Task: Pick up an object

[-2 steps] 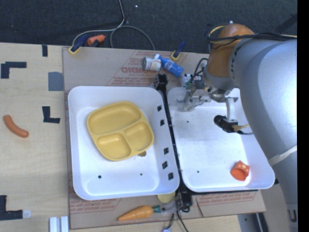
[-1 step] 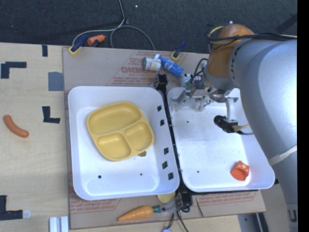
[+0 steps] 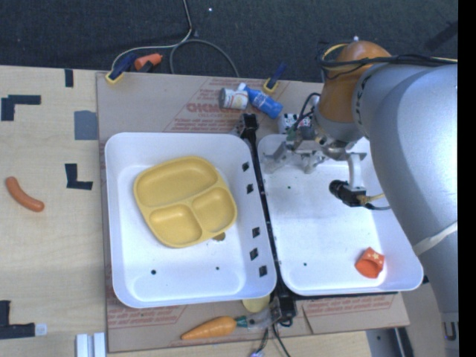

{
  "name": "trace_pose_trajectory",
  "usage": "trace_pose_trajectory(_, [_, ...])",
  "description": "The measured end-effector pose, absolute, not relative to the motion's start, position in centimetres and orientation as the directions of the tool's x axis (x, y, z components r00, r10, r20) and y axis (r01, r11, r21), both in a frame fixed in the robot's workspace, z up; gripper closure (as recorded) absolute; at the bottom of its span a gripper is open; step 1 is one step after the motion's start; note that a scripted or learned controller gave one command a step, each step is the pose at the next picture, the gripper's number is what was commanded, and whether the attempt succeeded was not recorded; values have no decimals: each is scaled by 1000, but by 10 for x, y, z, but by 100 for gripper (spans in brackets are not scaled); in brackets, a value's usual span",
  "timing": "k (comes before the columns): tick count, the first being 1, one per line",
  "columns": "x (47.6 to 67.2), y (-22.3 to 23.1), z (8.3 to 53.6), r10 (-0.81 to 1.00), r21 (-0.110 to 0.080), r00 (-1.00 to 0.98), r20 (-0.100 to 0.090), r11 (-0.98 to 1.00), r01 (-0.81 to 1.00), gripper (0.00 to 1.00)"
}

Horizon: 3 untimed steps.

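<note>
Grey arm (image 3: 416,147) fills the 3 o'clock side, its gripper (image 3: 297,151) low over the right bin (image 3: 327,274) at that bin's 11 o'clock corner — grip state I cannot tell. Orange object (image 3: 370,263) lies at the bin's 5 o'clock; yellow plate (image 3: 185,201) sits in the left bin (image 3: 149,288).

Robot lab — clamped bins (image 3: 119,274), taped bench (image 3: 44,147)

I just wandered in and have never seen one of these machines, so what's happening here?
A big grey robot arm is reaching into the right white bin, its pincer near the far left corner. A small orange plastic piece lies untouched in the near right corner. The left white bin holds a yellow divided plate.
</note>
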<state>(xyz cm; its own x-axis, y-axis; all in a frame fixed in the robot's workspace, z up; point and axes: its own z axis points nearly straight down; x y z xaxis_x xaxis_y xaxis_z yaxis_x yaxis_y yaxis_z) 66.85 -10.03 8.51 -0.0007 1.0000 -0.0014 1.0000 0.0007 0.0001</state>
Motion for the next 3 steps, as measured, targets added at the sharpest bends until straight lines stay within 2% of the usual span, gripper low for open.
trace_pose_trajectory(1, [669, -100, 96, 1000, 3, -2, -4, 2, 1000, 100])
trace_pose_trajectory(2, [669, -100, 95, 1000, 1, -2, -5, 2, 1000, 0])
trace_pose_trajectory(3, [669, -134, 85, 1000, 2, 1, -1, -1, 1000, 0])
